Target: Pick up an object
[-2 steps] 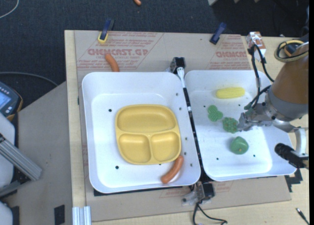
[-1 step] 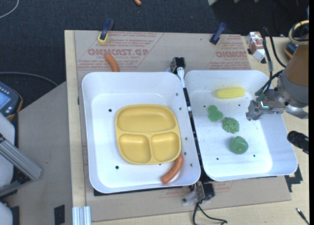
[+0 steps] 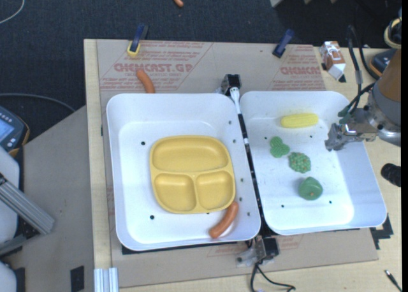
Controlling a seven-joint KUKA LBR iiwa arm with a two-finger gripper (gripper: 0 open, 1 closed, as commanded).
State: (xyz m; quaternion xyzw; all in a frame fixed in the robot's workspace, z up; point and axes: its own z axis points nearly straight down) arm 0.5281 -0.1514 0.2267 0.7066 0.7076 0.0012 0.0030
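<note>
Jaws (image 3: 336, 139): at 3 o'clock over right bin (image 3: 357, 211); I couldn't tell their state.
Corn (image 3: 299, 120): 9 o'clock of them.

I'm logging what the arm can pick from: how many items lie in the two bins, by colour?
Green: 3, a broccoli piece, a second broccoli piece, a green pepper
Yellow: 2, the corn cob, the divided plate
Orange: 1, the sausage
Total: 6

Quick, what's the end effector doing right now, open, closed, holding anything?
End effector: over the right bin's right side, past the corn; nothing visible in it, and open or closed cannot be told from this view.
</note>
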